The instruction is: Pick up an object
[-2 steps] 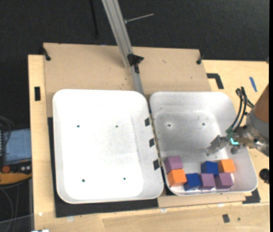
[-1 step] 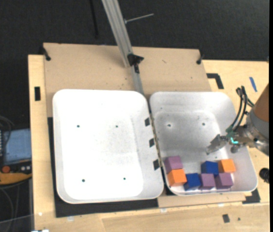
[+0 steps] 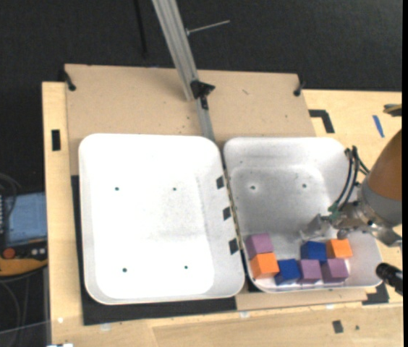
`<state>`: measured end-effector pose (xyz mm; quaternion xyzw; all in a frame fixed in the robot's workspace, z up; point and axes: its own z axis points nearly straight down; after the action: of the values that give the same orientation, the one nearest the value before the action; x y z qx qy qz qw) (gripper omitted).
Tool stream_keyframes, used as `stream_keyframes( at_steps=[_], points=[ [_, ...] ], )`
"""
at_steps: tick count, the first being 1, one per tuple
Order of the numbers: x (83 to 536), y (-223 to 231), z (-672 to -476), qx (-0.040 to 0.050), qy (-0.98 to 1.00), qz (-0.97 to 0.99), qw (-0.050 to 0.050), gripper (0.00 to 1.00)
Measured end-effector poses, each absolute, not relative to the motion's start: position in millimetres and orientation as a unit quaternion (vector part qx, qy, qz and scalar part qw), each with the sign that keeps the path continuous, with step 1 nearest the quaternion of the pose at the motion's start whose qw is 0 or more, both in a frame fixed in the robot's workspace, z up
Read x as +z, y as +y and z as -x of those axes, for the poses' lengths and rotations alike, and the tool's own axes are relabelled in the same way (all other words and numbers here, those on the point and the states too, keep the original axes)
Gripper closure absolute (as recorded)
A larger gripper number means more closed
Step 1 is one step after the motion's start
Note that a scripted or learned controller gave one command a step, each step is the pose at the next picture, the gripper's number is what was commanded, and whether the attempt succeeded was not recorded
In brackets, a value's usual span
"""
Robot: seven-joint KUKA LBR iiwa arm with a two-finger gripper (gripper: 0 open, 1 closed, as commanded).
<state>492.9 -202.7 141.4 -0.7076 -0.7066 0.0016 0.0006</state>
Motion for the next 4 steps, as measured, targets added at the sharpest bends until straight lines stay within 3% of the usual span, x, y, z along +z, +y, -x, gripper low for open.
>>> stream_keyframes(
  at_steps=[1,2,4],
  points=[
    [98,-205,-494.7,-0.0005,-0.706,0.708,-0.004,0.0],
    [110,-205,-496.2,-0.0024,-0.704,0.71,-0.005,1.0],
    [221,-209,-493.5,-0.0019,-0.708,0.706,-0.005,1.0]
  ],
)
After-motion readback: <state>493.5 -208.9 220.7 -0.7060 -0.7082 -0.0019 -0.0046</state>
